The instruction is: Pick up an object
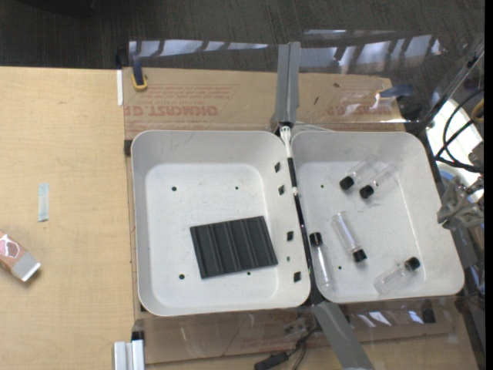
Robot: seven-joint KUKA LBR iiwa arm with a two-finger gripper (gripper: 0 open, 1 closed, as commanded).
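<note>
The right white bin [431, 176] holds several clear vials with black caps. Two of them [358, 174] [377, 182] lie close together near its back. A longer vial [345, 233] lies in the middle, and another [321, 267] rests along the left wall with its cap [314, 240] pointing to the back. One more vial [394, 276] lies near the front right corner. In the left white bin [154, 168], a flat black ribbed panel [233, 247] lies slightly askew toward the front.
Both bins sit on brown cardboard [200, 102] on a wooden bench [62, 145]. Black cables and metal hardware [461, 199] hang just past the right bin's right rim. A grey strip [43, 203] and a small red-and-white object [15, 257] lie far left.
</note>
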